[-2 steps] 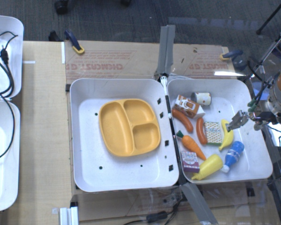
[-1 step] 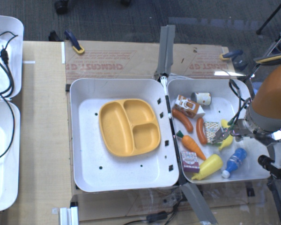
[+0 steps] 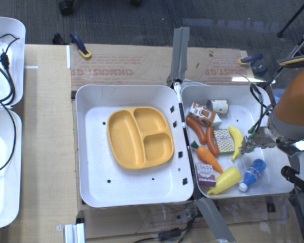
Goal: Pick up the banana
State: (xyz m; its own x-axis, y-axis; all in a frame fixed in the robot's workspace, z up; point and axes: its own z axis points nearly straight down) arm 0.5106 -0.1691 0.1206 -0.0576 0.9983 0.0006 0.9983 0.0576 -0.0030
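1. Risk, as you'd have judged it: banana (image 3: 236, 140) lay jammed betw. snack packet (image 3: 223, 141) and gripper (image 3: 247, 145); a grab could've slipped or snagged the packet.
2. Left bin (image 3: 86, 151) held a yellow divided plate (image 3: 140, 136).
3. Right bin (image 3: 243, 92) held sausages (image 3: 201, 130), carrot (image 3: 209, 157), banana at centre, blue bottle (image 3: 252, 174).
4. Gripper sat just right of banana; couldn't tell if open or closed.

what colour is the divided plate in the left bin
Yellow-orange; the divided plate shows plainly in the camera view.
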